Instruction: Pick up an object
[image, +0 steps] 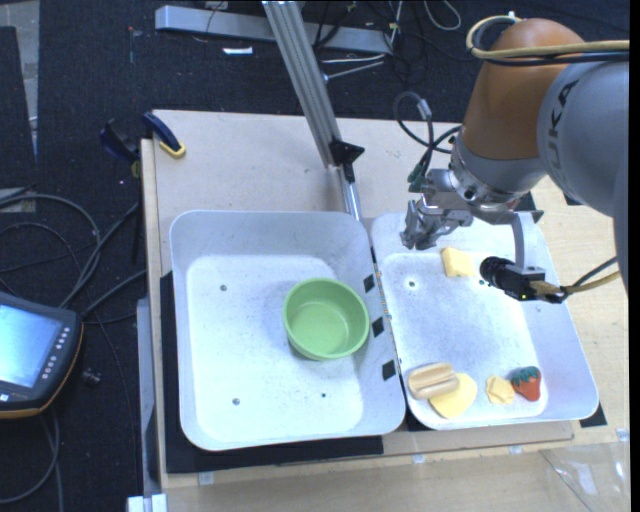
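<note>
My gripper (420, 232) hangs over the far left corner of the right bin (480, 330), below the grey arm with its orange band. A pale yellow chunk (457, 262) lies just right of the gripper, apart from it. At the bin's near edge lie a hot-dog bun (432, 378), a yellow wedge (455, 398), a small yellow piece (500, 390) and a strawberry (526, 383). A green bowl (325, 318) stands upright in the left bin (240, 330). Nothing shows between the fingers.
A slanted metal pole (315, 100) with a black clamp rises behind the bins. A black cable connector (505, 277) hangs over the right bin near the yellow chunk. Black clips sit on the seam between the bins. A tablet (30, 350) lies off the bench at left.
</note>
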